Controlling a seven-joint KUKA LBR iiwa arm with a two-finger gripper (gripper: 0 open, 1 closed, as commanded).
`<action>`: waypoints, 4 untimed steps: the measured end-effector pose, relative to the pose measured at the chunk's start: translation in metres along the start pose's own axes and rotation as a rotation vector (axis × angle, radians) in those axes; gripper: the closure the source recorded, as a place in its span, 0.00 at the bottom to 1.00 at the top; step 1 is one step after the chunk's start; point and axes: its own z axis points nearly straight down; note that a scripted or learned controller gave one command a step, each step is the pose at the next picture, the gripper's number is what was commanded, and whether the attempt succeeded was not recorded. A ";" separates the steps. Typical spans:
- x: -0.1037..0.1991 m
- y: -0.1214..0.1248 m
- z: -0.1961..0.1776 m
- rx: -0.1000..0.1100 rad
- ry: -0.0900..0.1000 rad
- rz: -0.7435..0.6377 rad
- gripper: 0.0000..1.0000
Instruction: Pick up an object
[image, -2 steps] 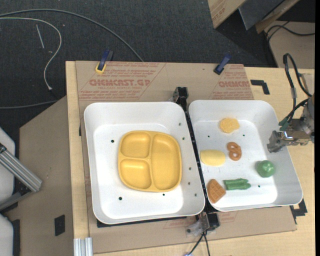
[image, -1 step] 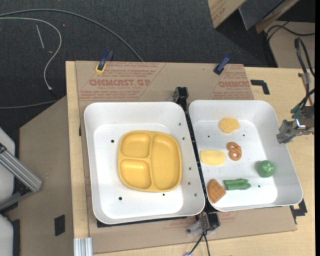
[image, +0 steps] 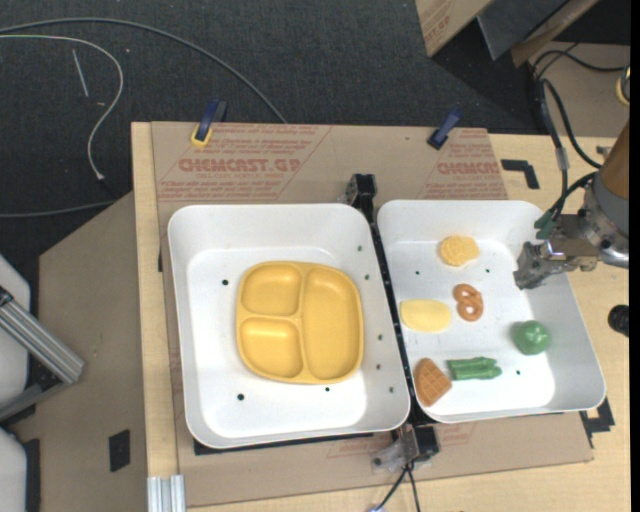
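Where toys lie, tool (image: 530, 268) beside pretzel (image: 467, 301)

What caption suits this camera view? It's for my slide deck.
Hand hovers over right bin of toy food; yellow divided plate fills left bin.

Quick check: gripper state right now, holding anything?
Gripper: cannot be told if open or closed; hovers at the right bin's right edge, with nothing seen in it.

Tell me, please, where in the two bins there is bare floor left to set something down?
In the left bin, a bare margin rings the yellow divided plate, widest along the top. In the right bin, the top left corner above the round cracker is free. Its lower half is crowded: pretzel, pale chip, waffle, green bean, green ball.
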 end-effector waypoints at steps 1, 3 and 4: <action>0.054 0.015 0.002 -0.003 -0.001 -0.001 1.00; 0.163 0.037 0.032 -0.003 -0.001 -0.001 1.00; 0.214 0.032 0.045 0.003 0.000 -0.001 1.00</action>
